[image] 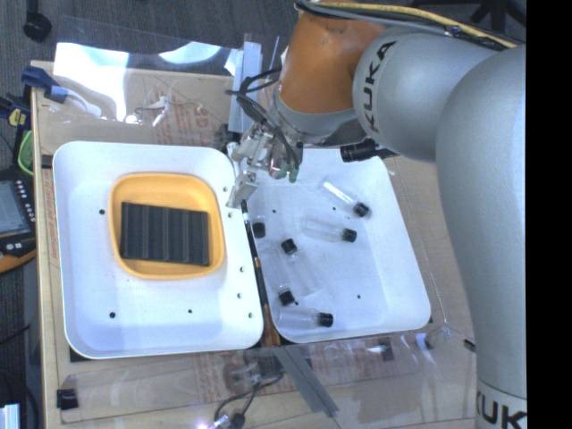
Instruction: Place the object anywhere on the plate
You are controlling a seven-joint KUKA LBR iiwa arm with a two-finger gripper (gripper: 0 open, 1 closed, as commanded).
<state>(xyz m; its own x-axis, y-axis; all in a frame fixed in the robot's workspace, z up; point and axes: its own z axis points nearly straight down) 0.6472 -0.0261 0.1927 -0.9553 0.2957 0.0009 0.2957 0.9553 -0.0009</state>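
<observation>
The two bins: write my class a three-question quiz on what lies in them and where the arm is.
1. True or false: the yellow plate sits in the left bin.
2. Multiple choice: the clear vials with black caps lie (A) on the plate, (B) in the right bin, (C) on the floor.
3. Fill in: the gripper hangs over the ____ between the two bins.

Key
1. True; a dark ridged insert lies on it.
2. B; several are scattered there, none on the plate.
3. Seam, near the far end.

white letters "ku" on the grey arm (497, 239).
</observation>
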